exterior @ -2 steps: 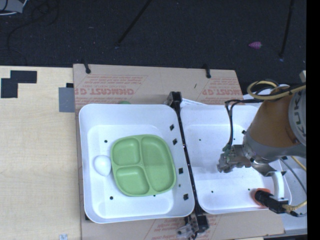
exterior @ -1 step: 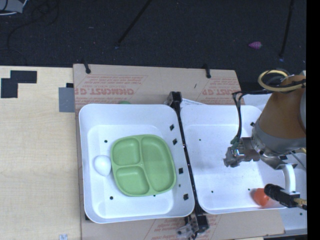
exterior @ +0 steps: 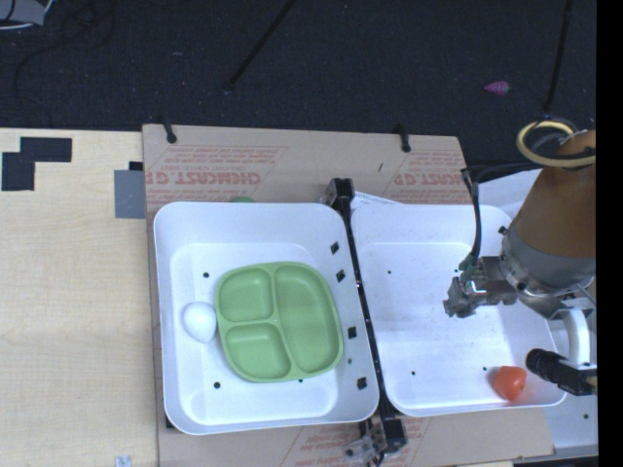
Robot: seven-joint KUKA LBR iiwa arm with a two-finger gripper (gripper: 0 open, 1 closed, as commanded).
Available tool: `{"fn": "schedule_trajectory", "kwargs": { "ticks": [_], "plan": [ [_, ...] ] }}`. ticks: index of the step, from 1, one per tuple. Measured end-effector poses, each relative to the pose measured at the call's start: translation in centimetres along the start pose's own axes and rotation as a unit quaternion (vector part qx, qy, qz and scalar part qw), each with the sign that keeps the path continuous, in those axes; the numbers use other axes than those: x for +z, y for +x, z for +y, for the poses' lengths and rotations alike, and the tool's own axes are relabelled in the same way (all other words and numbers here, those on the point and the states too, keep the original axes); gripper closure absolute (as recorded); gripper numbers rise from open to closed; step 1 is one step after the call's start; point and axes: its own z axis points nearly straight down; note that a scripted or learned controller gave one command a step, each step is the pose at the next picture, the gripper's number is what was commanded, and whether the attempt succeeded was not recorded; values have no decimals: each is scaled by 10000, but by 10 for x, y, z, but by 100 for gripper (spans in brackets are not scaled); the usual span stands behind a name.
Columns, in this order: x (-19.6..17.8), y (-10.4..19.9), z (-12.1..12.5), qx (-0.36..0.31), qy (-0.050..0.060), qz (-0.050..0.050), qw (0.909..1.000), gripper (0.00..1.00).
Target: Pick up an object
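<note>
A small orange-red object (exterior: 508, 382) lies near the front right corner of the right bin (exterior: 419, 377). A white egg-shaped object (exterior: 200, 320) rests in the left bin (exterior: 185, 251), touching the left edge of a green three-compartment plate (exterior: 277, 320). My gripper (exterior: 464, 297) hangs over the middle right of the right bin, well above and left of the orange-red object. Nothing shows between its fingers. The grey arm with its orange band (exterior: 560, 207) enters from the right.
A black clamp strip (exterior: 355, 309) runs between the two bins. Cardboard (exterior: 292, 163) lies under both bins, on a wooden bench (exterior: 68, 309). A black cable (exterior: 475, 212) hangs beside the arm.
</note>
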Motion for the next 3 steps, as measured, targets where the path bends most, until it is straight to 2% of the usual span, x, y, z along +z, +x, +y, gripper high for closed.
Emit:
{"fn": "schedule_trajectory", "kwargs": {
  "ticks": [1, 3],
  "plan": [
    [8, 51, 5, -16, 23, 13, 10000, 100],
    [-7, 164, 18, -22, 17, 7, 10000, 100]
  ]
}}
